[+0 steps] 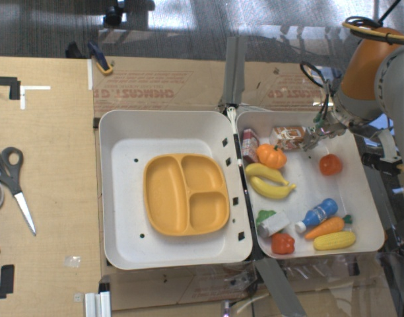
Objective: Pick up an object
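1. The arm (370, 71) reaches in from the right, its orange band above the far right corner of the right bin (367, 197).
2. The gripper (315, 137) hangs low over the far part of the right bin, just beside a brown packet (289, 136). Whether it is open or closed cannot be told here, and nothing is seen held in it.
3. The right bin holds the loose things: a small orange pumpkin (271, 156) near the packet, a dark red can (249, 139) against the bin's left wall, and two bananas (268, 180) lying together below the pumpkin.
4. A red tomato (331, 164) sits alone toward the right side of that bin, near the gripper but apart from it.
5. Along the near edge lie a white and green piece (271, 222), a red pepper (282, 243), a blue bottle (317, 214), a carrot (324, 228) and a corn cob (334, 241), the last three close together.
6. The left bin (116, 177) carries a yellow divided plate (187, 193) in its middle.
7. Scissors (14, 183) lie on the bench (43, 144) well left of both bins.
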### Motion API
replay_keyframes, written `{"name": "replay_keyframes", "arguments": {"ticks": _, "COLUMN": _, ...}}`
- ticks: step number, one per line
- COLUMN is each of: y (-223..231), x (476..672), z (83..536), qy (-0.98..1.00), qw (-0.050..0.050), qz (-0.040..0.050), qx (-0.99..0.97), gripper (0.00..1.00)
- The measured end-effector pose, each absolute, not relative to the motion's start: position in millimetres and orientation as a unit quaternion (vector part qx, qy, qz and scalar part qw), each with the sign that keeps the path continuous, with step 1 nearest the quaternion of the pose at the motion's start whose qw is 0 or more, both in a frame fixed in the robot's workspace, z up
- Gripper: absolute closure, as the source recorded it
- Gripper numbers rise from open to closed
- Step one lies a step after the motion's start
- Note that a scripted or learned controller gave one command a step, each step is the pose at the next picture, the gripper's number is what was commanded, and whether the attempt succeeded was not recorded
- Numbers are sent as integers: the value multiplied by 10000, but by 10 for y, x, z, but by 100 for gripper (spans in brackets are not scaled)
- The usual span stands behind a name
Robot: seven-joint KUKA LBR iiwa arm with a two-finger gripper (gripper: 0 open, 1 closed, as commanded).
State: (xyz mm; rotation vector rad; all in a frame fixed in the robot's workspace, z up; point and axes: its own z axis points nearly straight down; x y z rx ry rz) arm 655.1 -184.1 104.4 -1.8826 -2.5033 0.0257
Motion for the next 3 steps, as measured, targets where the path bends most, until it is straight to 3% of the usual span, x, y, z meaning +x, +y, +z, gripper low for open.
{"name": "replay_keyframes", "arguments": {"ticks": 1, "y": -1372, "x": 6504, "z": 942, "qy": -7001, "qw": 85, "qz": 148, "qx": -7139, "gripper": 100}}
{"name": "replay_keyframes", "arguments": {"ticks": 2, "y": -2131, "x": 6564, "z": 2146, "qy": -7294, "qw": -18, "qz": 3, "qx": -6840, "gripper": 100}}
{"name": "replay_keyframes", "arguments": {"ticks": 3, "y": -1855, "x": 6593, "z": 961, "qy": -6031, "qw": -7, "qz": 3, "qx": -7977, "gripper": 100}}
